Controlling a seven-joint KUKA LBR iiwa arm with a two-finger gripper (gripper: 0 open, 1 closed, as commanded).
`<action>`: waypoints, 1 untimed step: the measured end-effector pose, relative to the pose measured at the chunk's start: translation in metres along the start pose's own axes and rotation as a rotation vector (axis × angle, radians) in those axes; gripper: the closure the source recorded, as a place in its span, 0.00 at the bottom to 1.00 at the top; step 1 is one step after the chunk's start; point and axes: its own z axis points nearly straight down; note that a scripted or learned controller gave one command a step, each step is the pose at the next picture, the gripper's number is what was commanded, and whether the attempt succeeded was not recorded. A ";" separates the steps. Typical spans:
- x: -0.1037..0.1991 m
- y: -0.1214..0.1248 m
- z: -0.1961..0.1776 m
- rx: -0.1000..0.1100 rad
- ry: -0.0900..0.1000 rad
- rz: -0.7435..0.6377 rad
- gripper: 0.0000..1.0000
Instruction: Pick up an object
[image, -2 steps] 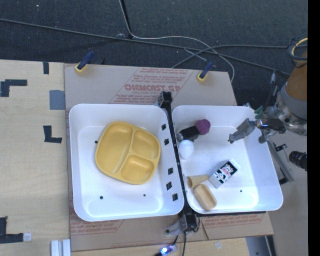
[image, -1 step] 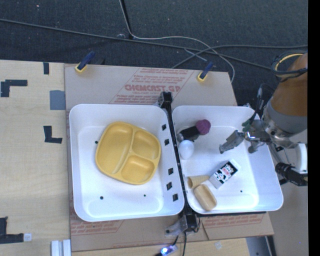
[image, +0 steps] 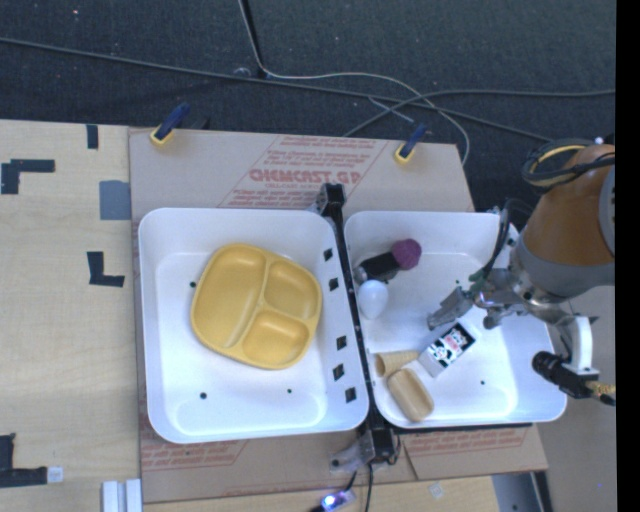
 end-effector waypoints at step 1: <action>0.005 -0.001 0.045 -0.001 0.000 -0.001 0.00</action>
